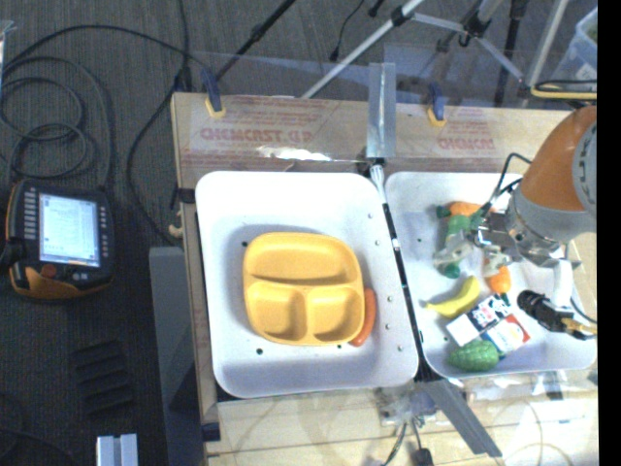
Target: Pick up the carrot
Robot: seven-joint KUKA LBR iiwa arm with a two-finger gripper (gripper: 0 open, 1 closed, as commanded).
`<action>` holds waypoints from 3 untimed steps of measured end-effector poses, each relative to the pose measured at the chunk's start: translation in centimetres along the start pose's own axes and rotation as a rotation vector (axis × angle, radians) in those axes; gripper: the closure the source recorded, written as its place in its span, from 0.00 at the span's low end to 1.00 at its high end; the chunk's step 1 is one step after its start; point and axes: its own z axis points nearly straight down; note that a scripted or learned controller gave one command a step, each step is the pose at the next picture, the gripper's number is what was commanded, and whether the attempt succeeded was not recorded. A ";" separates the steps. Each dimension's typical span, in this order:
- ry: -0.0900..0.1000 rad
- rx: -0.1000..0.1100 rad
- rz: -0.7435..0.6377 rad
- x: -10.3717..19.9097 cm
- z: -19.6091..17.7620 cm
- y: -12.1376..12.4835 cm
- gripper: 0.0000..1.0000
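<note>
the gripper [488, 238] hangs over the right bin [417, 223], right of centre frame; whether it is spread or pinched cannot be told. the carrot [499, 280] lies just below it, apart or touching is unclear. one banana [454, 298], one green vegetable [473, 355] and one small box [490, 321] lie lower. two bins; the left bin [223, 357] holds one yellow tray [301, 287].

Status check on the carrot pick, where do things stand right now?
Gripper low in the right bin, among the toy food. Carrot lies just beside it on the bin floor, not lifted. Banana and green toy crowd close.
</note>
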 end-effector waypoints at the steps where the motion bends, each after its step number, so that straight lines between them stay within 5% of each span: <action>1: 0.000 0.000 0.000 0.0 0.0 0.0 0.00; 3: 0.000 0.000 0.000 0.0 0.0 0.0 0.00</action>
